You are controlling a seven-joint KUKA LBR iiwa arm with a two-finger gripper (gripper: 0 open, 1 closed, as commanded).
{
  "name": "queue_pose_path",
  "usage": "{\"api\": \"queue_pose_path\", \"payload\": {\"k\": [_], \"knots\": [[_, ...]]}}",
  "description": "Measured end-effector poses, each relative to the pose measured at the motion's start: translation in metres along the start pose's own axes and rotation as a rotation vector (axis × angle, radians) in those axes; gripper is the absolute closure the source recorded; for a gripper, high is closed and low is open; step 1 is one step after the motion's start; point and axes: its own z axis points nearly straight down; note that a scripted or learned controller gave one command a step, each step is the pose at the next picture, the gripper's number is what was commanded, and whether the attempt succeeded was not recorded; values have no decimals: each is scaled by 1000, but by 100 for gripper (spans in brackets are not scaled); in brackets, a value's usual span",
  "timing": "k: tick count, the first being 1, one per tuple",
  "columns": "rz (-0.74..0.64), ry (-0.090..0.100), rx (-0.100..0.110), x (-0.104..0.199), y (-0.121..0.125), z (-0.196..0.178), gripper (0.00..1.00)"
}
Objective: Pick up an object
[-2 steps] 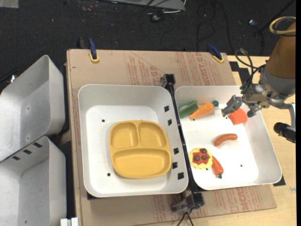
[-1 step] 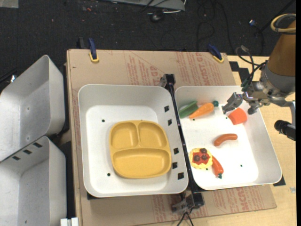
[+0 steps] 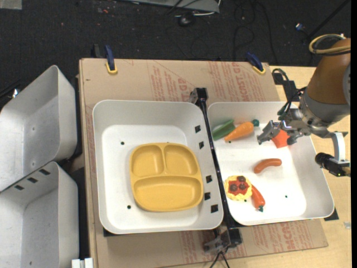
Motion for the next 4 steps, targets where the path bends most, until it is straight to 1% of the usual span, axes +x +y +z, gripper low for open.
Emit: {"api": "queue_pose_path", "payload": {"k": [1, 2, 3, 4], "knots": [[0, 0, 1, -9, 0, 59, 0], [-1, 0, -1, -8, 0, 79, 0], [-1, -1, -5, -8, 0, 67, 100], [0, -3, -9, -11, -4, 22, 100]]}}
